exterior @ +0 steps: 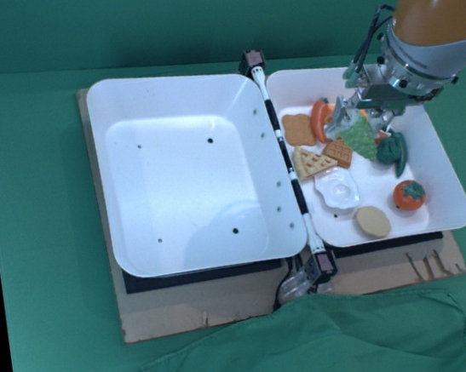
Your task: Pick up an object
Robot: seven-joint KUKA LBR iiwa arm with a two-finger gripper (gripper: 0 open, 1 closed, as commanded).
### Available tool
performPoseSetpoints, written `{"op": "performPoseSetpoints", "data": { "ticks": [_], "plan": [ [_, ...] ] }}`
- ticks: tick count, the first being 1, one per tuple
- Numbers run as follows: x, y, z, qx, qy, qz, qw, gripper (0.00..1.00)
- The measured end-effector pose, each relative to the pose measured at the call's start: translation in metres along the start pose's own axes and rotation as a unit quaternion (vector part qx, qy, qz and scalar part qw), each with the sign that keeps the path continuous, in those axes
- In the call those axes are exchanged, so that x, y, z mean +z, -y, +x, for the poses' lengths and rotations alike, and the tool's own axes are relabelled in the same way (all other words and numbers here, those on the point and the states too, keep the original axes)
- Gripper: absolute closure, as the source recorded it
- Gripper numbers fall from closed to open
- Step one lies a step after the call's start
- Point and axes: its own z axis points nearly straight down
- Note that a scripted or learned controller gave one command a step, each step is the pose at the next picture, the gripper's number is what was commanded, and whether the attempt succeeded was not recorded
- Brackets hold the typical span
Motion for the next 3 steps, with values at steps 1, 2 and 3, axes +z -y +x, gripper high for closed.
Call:
{"op": "performPoseSetpoints", "data": {
  "ticks": [1,2,3],
  "plan": [
    [0.003,0.015,0.050,0.000,0.000,0.000,1.0000,1.00],
    [0.028,0.028,0.091,0.000,0.000,0.001,1.0000,1.00],
    [0.051,0.036,0.144,0.000,0.000,0.001,1.0000,1.00]
  ]
}}
